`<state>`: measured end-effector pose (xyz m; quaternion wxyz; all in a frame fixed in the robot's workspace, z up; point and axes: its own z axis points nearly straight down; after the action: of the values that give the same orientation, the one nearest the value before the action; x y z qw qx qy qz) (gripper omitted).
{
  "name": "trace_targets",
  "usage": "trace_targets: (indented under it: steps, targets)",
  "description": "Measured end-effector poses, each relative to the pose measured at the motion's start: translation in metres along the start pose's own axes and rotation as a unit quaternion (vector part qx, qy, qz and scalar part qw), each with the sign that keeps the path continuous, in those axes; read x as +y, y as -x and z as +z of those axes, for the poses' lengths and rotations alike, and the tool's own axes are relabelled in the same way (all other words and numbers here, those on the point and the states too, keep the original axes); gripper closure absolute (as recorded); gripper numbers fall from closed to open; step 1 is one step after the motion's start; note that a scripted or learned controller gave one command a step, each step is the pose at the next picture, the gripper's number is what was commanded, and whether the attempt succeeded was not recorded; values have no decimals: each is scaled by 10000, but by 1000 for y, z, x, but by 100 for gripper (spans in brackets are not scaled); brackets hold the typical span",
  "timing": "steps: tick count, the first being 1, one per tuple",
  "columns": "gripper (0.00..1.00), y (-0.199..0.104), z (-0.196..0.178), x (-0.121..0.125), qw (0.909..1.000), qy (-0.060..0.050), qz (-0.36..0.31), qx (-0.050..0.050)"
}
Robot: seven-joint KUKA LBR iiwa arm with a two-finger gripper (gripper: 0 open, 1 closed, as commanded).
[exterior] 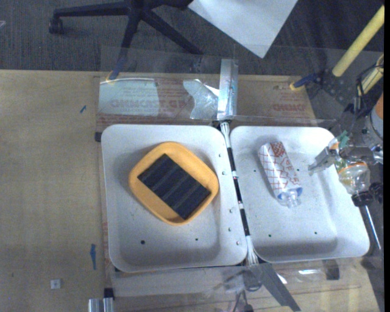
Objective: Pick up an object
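A yellow-orange squarish pad with a black ribbed panel (173,183) lies tilted in the left bin (122,244). A crumpled bottle with a red-and-white patterned wrap (280,170) lies lengthwise in the right bin (304,237), its clear neck pointing to the front. My gripper (338,159) hangs over the right bin's right rim, well to the right of the bottle and apart from it. A small translucent, yellowish thing (353,175) shows just below the gripper; I cannot tell whether it is held.
The divider between the two bins (236,189) runs down the middle. A clear plastic wall and shiny scraps (207,97) stand behind the bins. A yellow pole and clamps (341,67) sit at the back right, and an office chair base (134,18) stands on the floor beyond.
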<state>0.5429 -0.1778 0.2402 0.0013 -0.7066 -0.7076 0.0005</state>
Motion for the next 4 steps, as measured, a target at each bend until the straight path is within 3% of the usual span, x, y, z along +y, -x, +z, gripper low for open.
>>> trace_targets:
  steps: [1,2,3,4]
  targets:
    - [0,-10,107,40,9987,232,-452,-48]
    - [0,-22,112,51,9921,280,-1221,-98]
    - [0,-58,144,57,9874,131,-1574,-48]
    - [100,-57,134,58,9876,150,-1560,-52]
